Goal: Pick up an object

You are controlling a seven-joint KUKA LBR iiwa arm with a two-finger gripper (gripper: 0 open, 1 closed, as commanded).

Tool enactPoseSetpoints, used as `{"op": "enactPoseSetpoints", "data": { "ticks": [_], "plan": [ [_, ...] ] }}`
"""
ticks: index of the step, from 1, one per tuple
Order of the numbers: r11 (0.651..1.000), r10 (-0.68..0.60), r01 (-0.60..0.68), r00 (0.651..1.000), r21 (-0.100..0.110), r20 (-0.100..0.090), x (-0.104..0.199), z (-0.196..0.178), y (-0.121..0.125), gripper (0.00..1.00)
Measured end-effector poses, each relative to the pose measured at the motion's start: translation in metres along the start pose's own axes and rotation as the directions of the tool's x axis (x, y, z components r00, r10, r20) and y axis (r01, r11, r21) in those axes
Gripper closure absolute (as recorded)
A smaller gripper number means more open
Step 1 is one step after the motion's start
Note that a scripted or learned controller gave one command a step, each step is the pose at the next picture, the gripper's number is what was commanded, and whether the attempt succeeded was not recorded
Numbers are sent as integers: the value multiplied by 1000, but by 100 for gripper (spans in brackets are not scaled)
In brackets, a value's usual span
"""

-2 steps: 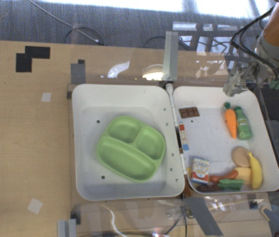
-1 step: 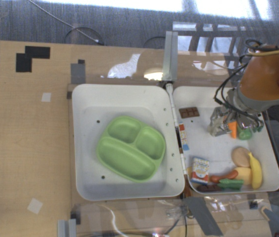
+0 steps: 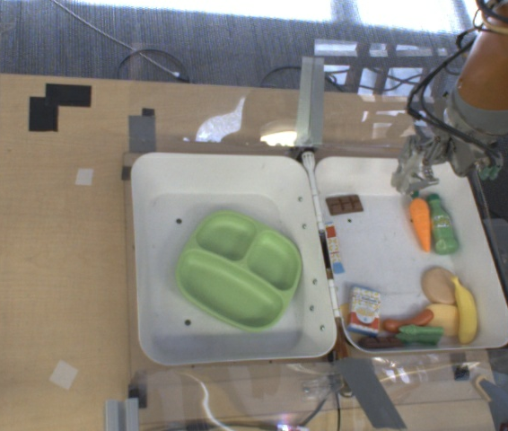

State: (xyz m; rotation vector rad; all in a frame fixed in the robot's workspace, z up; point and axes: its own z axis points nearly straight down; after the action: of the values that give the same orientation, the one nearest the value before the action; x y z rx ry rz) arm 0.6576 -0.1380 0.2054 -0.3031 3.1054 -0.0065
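My gripper point(image 3: 416, 176) hangs over the back of the right bin point(image 3: 380, 241), just above and behind the top ends of an orange carrot point(image 3: 421, 224) and a green bottle point(image 3: 442, 227), which lie side by side. Nothing shows in its grasp. A brown chocolate bar point(image 3: 344, 205) lies to its left. Toward the bin's front lie a tan egg-shaped piece point(image 3: 437, 284), a yellow banana point(image 3: 466, 311), a small printed box point(image 3: 365, 307) and a red and green pile point(image 3: 408, 328).
The left bin point(image 3: 155, 205) holds a green divided plate point(image 3: 239, 268). A thin ridge point(image 3: 319, 232) separates the two bins. A metal post point(image 3: 309, 97) stands behind them. Cables hang off the arm at the back right.
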Motion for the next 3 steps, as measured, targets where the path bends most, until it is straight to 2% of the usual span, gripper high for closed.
{"op": "enactPoseSetpoints", "data": {
  "ticks": [1, 2, 3],
  "plan": [
    [1000, 1, -1, 1000, -4, -9, 2, 5, 0, 0],
    [976, 216, -216, 976, -2, -18, 6, 98, -37, 0],
    [973, 232, -232, 973, -1, -11, 10, 118, -53, 0]
  ]
}}
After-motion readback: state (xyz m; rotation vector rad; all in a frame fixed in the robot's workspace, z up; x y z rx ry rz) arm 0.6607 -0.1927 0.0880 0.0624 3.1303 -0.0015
